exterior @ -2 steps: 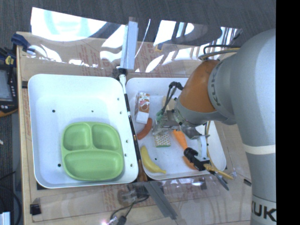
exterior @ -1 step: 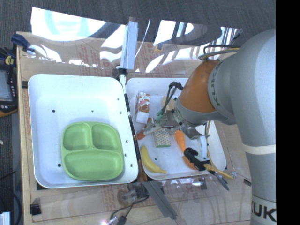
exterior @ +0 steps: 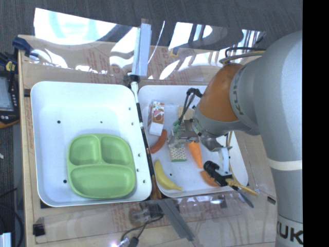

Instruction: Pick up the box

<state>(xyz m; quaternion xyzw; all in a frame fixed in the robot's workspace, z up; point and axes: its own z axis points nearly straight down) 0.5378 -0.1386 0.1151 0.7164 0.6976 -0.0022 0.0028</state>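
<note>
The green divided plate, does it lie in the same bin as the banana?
No, the green divided plate lies in the left bin, while the banana lies in the right bin.

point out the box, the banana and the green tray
box (exterior: 157, 113), camera view, on its printed top face
banana (exterior: 164, 176), camera view, mid-length of its curve
green tray (exterior: 101, 166), camera view, on its large lower compartment

My claw (exterior: 180, 138) hangs inside the right bin (exterior: 241, 175), directly over a small packet (exterior: 178, 152). The box (exterior: 157, 113) lies just left and behind. A sausage (exterior: 159, 141) sits left, a banana (exterior: 165, 177) left and in front, a carrot (exterior: 196, 154) right. The divided plate (exterior: 101, 165) rests in the left bin (exterior: 51, 107).
</note>
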